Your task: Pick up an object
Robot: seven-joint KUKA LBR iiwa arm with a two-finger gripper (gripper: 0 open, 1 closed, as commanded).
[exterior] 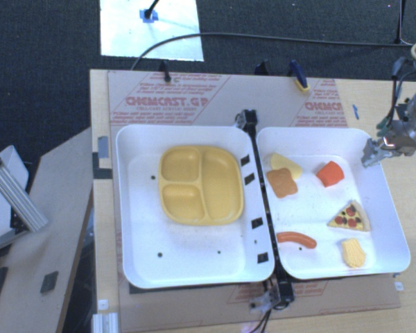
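- Camera view: the gripper (pixel 378 151) is hanging over the right bin's (pixel 392 207) far right rim, gripping nothing; its spread is impossible to tell.
- Smooth plastic food is lying inside: orange block (pixel 330 173), pizza wedge (pixel 349 216), sausage (pixel 296 239).
- A yellow divided tray (pixel 200 184) is sitting in the left bin (pixel 135 207).

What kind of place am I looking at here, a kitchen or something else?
Probably a robot lab bench, not a kitchen. Two white bins sit clamped on a protective sheet, toy food such as a pizza slice and a sausage lies in the right one, and a gripper reaches in.
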